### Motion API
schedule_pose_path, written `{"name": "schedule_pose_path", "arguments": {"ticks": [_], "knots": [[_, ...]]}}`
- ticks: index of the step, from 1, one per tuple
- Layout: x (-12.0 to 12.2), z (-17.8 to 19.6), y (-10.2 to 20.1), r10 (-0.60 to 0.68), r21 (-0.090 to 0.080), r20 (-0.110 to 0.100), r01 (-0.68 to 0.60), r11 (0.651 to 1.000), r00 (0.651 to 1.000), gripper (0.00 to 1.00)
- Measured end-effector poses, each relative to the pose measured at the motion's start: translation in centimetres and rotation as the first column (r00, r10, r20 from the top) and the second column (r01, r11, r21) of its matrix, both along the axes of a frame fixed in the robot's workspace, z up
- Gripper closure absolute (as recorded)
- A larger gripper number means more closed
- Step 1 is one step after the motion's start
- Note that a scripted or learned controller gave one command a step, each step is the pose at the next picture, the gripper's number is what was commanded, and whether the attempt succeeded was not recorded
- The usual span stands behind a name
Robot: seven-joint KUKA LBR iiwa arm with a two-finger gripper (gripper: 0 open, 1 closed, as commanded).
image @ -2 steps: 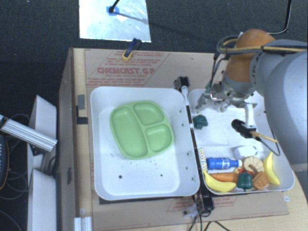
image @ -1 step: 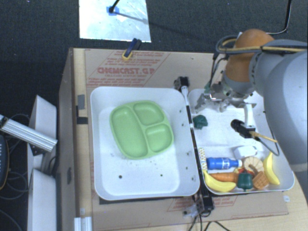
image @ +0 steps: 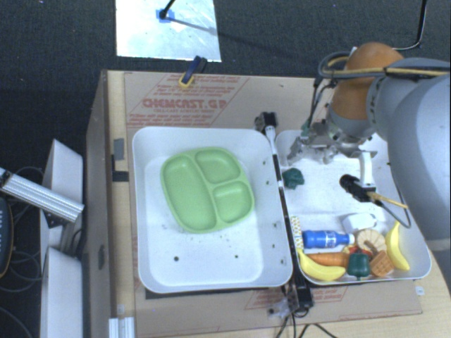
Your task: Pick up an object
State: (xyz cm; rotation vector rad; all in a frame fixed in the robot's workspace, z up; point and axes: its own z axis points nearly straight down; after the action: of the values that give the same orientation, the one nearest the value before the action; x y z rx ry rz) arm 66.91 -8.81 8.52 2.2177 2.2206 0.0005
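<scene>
Hovering over the far end of the right bin (image: 416,263), gripper (image: 310,148) near a dark green toy (image: 293,177); finger state impossible to tell.

A bulky grey arm (image: 416,129) with a rounded orange band (image: 366,76) (thin cables looped beside it) above the wrist.

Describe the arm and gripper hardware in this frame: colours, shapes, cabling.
The arm is a thick, rounded grey body entering from the right, with a glossy orange band above the wrist. Thin cables loop around the wrist beside the orange section. Below sits the gripper, a compact metallic grey assembly; its finger detail is too small to make out.
</scene>
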Motion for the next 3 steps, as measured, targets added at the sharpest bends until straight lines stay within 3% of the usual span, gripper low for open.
{"name": "schedule_pose_path", "arguments": {"ticks": [3], "knots": [[0.00, -0.03, 0.36, 0.003, 0.000, 0.000, -0.003, 1.000, 1.000, 0.00]]}}
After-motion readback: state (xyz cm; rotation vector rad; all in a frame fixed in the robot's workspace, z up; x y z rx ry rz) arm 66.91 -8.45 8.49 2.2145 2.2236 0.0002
